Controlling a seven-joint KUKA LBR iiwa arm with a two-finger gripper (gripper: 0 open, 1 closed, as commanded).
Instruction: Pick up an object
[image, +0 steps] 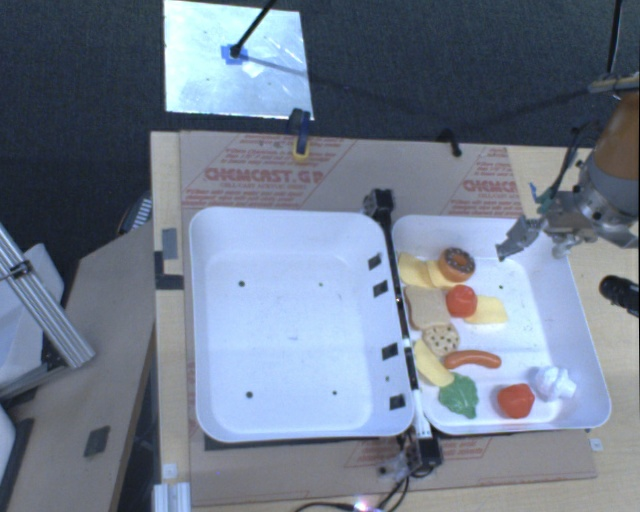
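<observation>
I see the gripper (522, 240) hanging over the far right part of the right bin (560, 290), above bare white floor. I cannot tell how its jaws stand from this angle. Nothing visible sits in them. The pickable things lie in that bin: a donut (457, 263) nearest the gripper, a tomato (461, 300) on cheese (488, 312), a cookie (440, 336), a sausage (470, 359), a banana (432, 365), green lettuce (460, 396), a red piece (516, 400) and a white piece (552, 381). The left bin (290, 320) lies beside it.
</observation>
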